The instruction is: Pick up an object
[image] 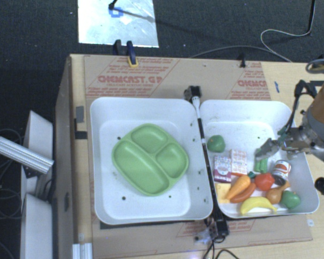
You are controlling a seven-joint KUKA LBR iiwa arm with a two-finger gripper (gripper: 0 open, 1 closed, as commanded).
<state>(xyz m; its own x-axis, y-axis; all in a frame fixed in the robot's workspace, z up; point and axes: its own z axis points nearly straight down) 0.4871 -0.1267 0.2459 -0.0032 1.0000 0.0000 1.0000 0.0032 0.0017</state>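
**A:** What do we see closest to us?

**B:** We see the front of the right bin (301, 206). A yellow banana (257, 204) lies there by the front wall. Just beside it sits a little green ball (291, 199) in the front right corner.

**A:** And a bit further back?

**B:** We see an orange carrot (240, 186) lying at a slant, touching the banana's end. Next to the carrot is a red tomato (264, 181). A small can (281, 169) with a red label stands just right of the tomato. Left of these we see a red and white box (223, 167) and a white packet (239, 159) side by side.

**A:** Where is the gripper?

**B:** The gripper (265, 151) hangs low over the right bin, just above the tomato and the can. The arm (319, 125) comes in from the right. We see something green by the fingertips, but we cannot tell if the jaws are open or closed, or if they grip it.

**A:** What else is in that bin?

**B:** A round green fruit (216, 143) sits alone near the left wall, apart from the pile.

**A:** And the left bin (105, 123)?

**B:** We see a green plate (149, 158) with three parts lying in the middle of it.

**A:** What is furthest away?

**B:** Both bins rest on a brown board (167, 74) with red letters. Behind it, a shiny sheet (119, 15) lies on the dark floor.
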